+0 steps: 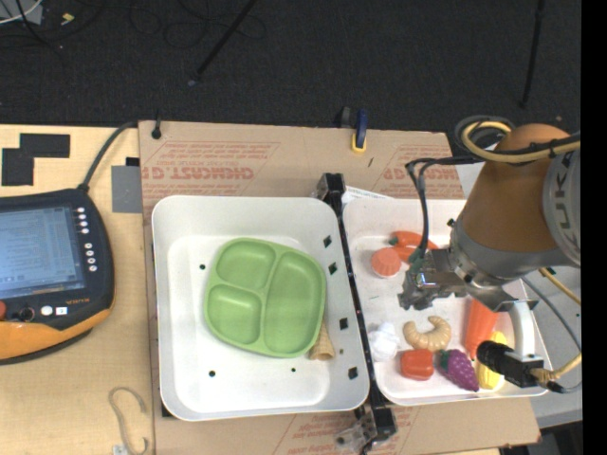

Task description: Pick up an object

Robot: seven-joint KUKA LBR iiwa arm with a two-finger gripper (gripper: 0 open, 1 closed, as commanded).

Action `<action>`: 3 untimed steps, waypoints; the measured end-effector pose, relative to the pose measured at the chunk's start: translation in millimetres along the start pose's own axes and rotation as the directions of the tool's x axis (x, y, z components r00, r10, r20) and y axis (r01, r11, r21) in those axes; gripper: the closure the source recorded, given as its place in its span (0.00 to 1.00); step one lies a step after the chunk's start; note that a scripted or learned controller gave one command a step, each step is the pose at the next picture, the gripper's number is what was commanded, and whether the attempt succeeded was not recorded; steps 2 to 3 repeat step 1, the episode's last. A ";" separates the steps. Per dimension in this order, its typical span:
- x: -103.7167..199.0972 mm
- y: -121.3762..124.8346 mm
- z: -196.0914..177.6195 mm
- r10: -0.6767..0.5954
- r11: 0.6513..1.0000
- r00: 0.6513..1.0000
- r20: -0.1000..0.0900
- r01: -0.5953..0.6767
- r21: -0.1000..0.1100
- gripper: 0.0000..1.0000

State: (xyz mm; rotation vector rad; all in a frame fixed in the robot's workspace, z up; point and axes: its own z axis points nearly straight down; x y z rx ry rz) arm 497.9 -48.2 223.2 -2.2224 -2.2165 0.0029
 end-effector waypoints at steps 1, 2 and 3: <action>5.4 -3.8 -11.1 -0.003 1.000 1.000 0.000 0.003 -0.001 1.00; 5.4 -3.8 -11.1 -0.003 1.000 1.000 0.000 0.003 -0.001 1.00; 5.4 -3.8 -11.1 -0.003 1.000 1.000 0.000 0.003 -0.001 1.00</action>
